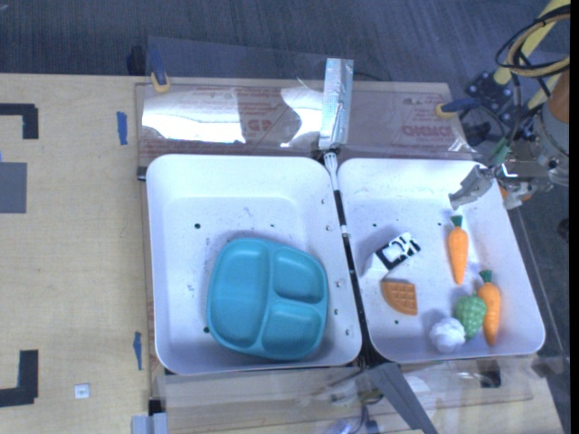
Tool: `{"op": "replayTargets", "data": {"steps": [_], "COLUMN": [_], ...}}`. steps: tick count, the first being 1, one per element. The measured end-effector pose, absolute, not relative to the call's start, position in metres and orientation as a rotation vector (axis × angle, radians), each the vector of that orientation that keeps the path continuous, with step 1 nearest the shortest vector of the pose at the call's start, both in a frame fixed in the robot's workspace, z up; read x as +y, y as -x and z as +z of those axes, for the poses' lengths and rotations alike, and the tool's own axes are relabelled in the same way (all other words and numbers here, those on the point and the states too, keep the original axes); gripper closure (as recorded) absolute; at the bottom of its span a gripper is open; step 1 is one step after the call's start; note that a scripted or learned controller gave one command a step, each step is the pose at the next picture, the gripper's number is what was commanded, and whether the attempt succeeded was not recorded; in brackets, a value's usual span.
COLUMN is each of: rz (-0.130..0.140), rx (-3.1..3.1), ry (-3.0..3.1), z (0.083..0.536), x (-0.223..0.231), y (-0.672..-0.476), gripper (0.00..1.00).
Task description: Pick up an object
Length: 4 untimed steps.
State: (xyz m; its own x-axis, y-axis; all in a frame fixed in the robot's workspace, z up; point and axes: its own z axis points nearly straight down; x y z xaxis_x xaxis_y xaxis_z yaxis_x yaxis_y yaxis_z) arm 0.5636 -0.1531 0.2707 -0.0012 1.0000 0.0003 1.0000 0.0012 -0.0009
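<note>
- The gripper (463, 197) is hovering by the right bin's (425, 174) far right corner; I cannot tell how its fingers are standing.
- Approach step, seemingly: next, descending onto the upper carrot (458, 251) nearby.

Bright, even overhead light, slightly cool cast. Strong glare on the clear panel (271, 116) behind the bins, white streaks washing out its print. Left bin (172, 197) and right bin (362, 188) near blown out, walls losing detail. Soft short shadow under the tray (268, 297), falling toward the near edge; faint shadows beside the carrots (459, 250). Whole frame mildly soft, low resolution, compression noise on the dark floor (271, 7). Gripper (470, 193) and cables (534, 34) at right look smeared. Bench edges bow slightly near the corners.
</note>
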Motion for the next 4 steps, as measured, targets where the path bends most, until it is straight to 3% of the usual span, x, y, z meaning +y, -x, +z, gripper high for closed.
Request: {"op": "replayTargets", "data": {"steps": [2, 3, 4], "rz": [0.006, -0.004, -0.004], "rx": [-2.46, -2.473, -2.373], "ry": [1.94, 1.947, 2.066], "z": [0.106, 0.123, 0.087], "x": [-0.205, -0.205, -0.196], "y": [-0.565, -0.57, -0.667], "gripper": [0.0, 1.0, 1.0]}}
